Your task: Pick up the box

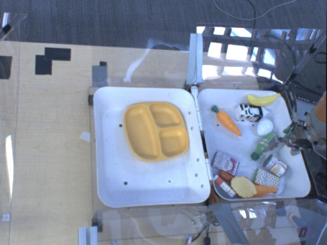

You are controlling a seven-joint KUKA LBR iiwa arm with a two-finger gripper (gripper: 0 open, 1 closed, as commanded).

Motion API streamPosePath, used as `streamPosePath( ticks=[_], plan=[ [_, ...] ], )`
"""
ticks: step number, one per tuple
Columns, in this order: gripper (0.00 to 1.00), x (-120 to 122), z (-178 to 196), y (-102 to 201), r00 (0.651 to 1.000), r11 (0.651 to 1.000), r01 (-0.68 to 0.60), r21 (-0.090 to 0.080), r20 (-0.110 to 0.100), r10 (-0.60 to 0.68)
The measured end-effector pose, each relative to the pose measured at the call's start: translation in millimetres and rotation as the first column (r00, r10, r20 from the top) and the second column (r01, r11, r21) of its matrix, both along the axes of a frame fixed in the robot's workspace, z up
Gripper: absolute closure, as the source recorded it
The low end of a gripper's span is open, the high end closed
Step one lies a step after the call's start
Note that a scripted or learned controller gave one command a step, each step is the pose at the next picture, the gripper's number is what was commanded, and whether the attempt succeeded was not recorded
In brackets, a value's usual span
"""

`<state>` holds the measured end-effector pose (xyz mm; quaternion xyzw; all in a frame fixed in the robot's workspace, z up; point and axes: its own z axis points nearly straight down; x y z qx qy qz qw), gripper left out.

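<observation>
Hovering at the right bin's (305, 188) right edge, gripper (292, 139); can't tell its jaw state, blurred against the clutter. Box (225, 163) lies in the same bin, well off to the jaws' left and slightly nearer the camera, beside the green bottle (262, 147). Long axis looks diagonal. Next move, as I read it: traverse left across the bottle.

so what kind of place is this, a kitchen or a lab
Most likely a robotics lab bench, not a kitchen. Two white bins sit side by side, the left bin holding a yellow divided plate, the right bin toy food such as a carrot and banana, and cables trail on the floor.
</observation>
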<state>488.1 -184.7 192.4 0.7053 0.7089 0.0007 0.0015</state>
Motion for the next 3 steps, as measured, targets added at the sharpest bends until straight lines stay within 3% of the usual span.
streamPosePath(
  ticks=[1, 2, 3],
  plan=[
    [0.00, 1, -78, 41, 0.999, 0.999, -0.044, 0.000, 0.004, 0.044],
    [0.00, 47, -98, 85, 0.998, 0.999, -0.052, -0.008, 0.022, 0.052],
    [0.00, 52, -98, 94, 0.997, 0.998, -0.070, -0.009, 0.023, 0.070]
  ],
)
